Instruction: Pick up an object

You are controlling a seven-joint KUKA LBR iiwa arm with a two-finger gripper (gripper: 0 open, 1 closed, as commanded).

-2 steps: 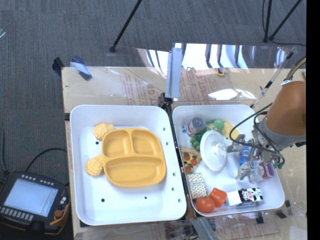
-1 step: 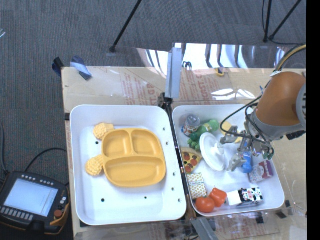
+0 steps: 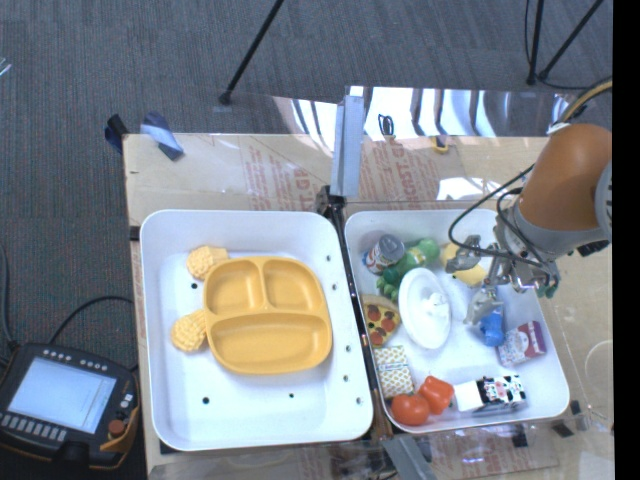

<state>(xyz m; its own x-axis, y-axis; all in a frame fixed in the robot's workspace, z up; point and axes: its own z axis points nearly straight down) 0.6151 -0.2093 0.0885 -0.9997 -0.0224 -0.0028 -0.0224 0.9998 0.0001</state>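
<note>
This place looks like a robotics lab or a test room, not a home. The floor (image 3: 120, 58) is grey office carpet. On it stand thin black legs of a stand (image 3: 258, 40), at the far side. The bench (image 3: 230, 168) is covered with cardboard and tape, which looks improvised. Two white bins (image 3: 160, 268) sit on it side by side, one holding a yellow divided plate (image 3: 268, 313), the other many small toys (image 3: 440, 328). At the near left lies a control pendant (image 3: 65, 403) with a screen and a cable. A grey and orange robot arm (image 3: 565, 183) reaches in from the right.
</note>
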